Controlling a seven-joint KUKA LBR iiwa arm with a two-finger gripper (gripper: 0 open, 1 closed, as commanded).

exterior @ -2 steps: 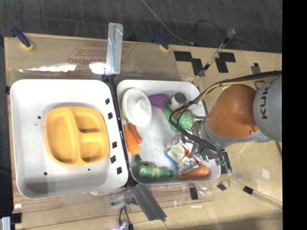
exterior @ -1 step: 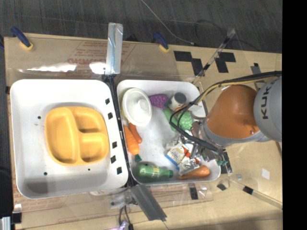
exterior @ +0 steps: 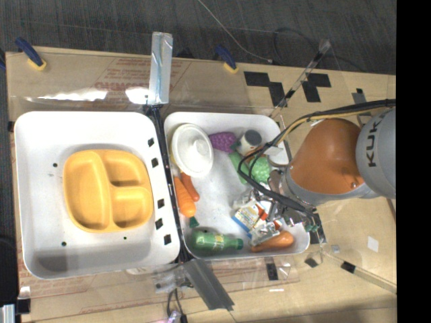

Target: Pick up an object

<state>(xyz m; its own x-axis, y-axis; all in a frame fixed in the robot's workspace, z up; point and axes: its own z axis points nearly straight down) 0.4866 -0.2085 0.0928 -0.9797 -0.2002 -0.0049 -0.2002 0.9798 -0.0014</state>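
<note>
The right bin (exterior: 222, 123) holds a white bowl (exterior: 192, 148), purple grapes (exterior: 223, 140), an orange carrot (exterior: 186, 192), a green bottle (exterior: 214, 241), another orange carrot (exterior: 275, 242) at the front and a colourful packet (exterior: 249, 216). A green toy (exterior: 254, 168) lies under black cables. The arm's orange band (exterior: 328, 157) hangs over the bin's right side. My gripper (exterior: 268, 218) reaches down into the clutter near the packet and the front carrot; its fingertips are buried among the objects.
The left bin (exterior: 40, 133) holds a yellow divided tray (exterior: 108, 188). A metal bracket (exterior: 160, 69) stands behind the divider between the bins. Black cables (exterior: 289, 123) loop over the right bin's back right corner. Cardboard (exterior: 350, 247) surrounds both bins.
</note>
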